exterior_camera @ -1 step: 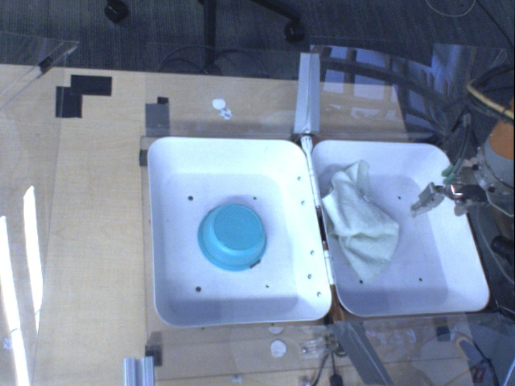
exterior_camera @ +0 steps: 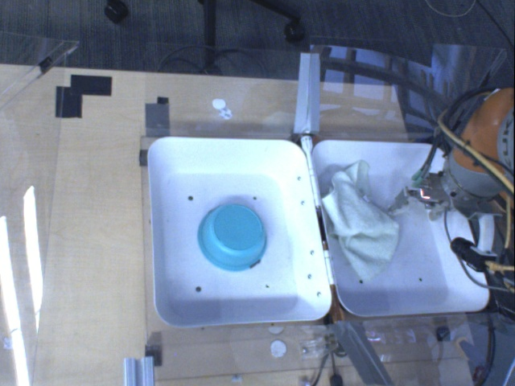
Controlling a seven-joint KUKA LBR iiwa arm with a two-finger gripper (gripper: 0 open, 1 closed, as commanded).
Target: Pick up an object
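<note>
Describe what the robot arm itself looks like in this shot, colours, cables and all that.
The arm is grey, with a rounded orange band near the view's right edge. Black and yellowish cables loop over and beside it. Its tool is a slim grey piece with a small green and red light spot where it joins the wrist.

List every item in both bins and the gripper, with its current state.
Blue bowl: upside down, in the left bin, untouched.
White cloth: crumpled, in the right bin, against its left wall.
Gripper: low over the right bin, at the cloth's right edge.
</note>
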